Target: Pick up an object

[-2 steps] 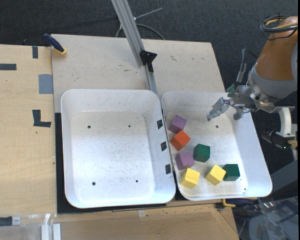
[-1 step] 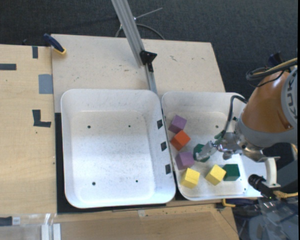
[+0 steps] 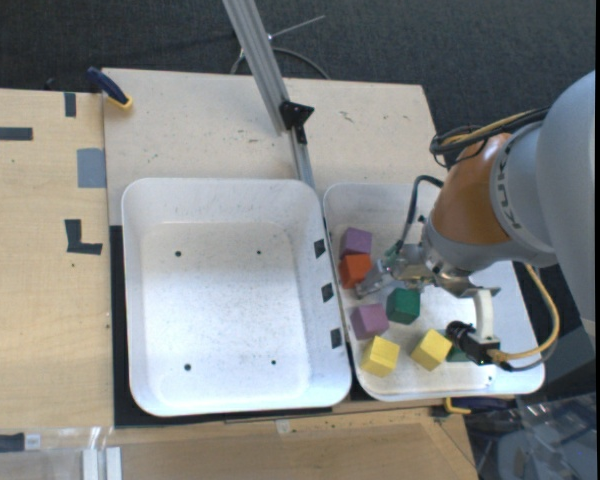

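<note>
The right bin (image 3: pixel 430 386) holds several small blocks: a purple one (image 3: pixel 357 241), an orange one (image 3: pixel 355 268), a second purple one (image 3: pixel 369 319), a green one (image 3: pixel 404 305) and two yellow ones (image 3: pixel 381 355) (image 3: pixel 431 348). My gripper (image 3: pixel 382 276) hangs low over this bin, reaching in from the right. Its tip lies between the orange block and the green block, just above the lower purple one. The grey arm and orange band (image 3: pixel 470 203) cover the bin's right half.
The left bin (image 3: pixel 140 298) stands beside the right one, its wall touching it. A slanted metal pole (image 3: pixel 265 63) crosses the bench top behind the bins. A blue and yellow tool (image 3: pixel 110 86) lies at the far left. Cables (image 3: pixel 540 318) loop by the wrist.
</note>
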`<state>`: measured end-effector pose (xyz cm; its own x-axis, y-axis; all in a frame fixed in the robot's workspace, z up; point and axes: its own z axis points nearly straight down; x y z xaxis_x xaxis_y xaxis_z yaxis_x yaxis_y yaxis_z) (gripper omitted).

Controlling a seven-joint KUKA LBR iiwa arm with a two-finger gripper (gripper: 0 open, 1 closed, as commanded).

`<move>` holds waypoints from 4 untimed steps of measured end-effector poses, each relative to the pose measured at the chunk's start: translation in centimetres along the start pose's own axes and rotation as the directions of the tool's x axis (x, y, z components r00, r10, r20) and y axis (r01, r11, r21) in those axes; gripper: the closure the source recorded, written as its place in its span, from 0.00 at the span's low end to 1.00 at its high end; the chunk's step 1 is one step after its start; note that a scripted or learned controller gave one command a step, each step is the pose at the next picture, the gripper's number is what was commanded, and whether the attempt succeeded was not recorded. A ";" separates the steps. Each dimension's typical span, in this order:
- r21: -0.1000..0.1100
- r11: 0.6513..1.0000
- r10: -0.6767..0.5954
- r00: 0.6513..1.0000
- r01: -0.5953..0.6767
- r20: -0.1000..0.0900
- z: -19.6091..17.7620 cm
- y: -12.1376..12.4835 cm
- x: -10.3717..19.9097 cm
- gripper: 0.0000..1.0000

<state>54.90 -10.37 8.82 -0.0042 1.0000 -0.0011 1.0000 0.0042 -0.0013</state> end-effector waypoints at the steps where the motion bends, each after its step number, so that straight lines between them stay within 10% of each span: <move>1: -0.008 1.000 0.002 1.000 -0.002 0.000 -15.3 1.2 1.2 0.00; 2: 0.009 1.000 0.005 1.000 -0.005 -0.003 -10.7 -5.9 1.7 0.00; 3: 0.001 1.000 0.002 1.000 -0.002 -0.001 -11.9 -5.6 1.7 1.00; 4: 0.002 1.000 0.002 1.000 -0.002 -0.002 -11.8 -5.6 1.7 0.00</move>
<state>49.31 -8.65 20.63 -0.0018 1.0000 0.0005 1.0000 0.0018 -0.0034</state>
